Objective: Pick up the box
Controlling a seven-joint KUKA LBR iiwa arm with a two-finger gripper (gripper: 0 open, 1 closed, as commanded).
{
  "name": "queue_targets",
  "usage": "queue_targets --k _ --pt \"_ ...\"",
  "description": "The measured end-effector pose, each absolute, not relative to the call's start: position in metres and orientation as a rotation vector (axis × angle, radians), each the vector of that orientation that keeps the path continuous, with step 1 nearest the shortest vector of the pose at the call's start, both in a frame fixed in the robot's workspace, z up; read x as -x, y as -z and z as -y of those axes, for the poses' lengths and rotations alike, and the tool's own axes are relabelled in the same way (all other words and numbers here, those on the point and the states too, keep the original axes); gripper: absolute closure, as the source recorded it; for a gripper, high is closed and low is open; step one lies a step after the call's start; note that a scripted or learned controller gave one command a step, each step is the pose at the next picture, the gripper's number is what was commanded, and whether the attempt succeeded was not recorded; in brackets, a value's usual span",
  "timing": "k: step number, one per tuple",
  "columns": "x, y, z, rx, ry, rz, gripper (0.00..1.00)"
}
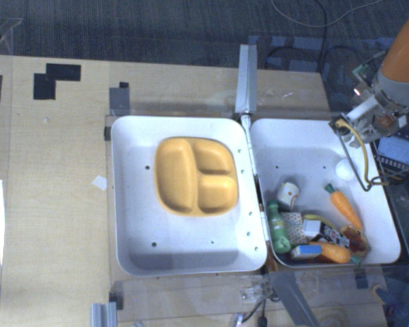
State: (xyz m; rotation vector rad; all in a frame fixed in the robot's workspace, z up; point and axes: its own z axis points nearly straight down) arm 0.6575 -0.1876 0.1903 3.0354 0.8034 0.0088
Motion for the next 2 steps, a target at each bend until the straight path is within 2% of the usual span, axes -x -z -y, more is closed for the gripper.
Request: queue_targets --k 1,2 --pt "-0.663 -0.088 0.205 -3.054 -0.011 -0.725 1.0" --pt "-0.666 -0.101 0.203 -3.05 -0.018 -0.733 1.0"
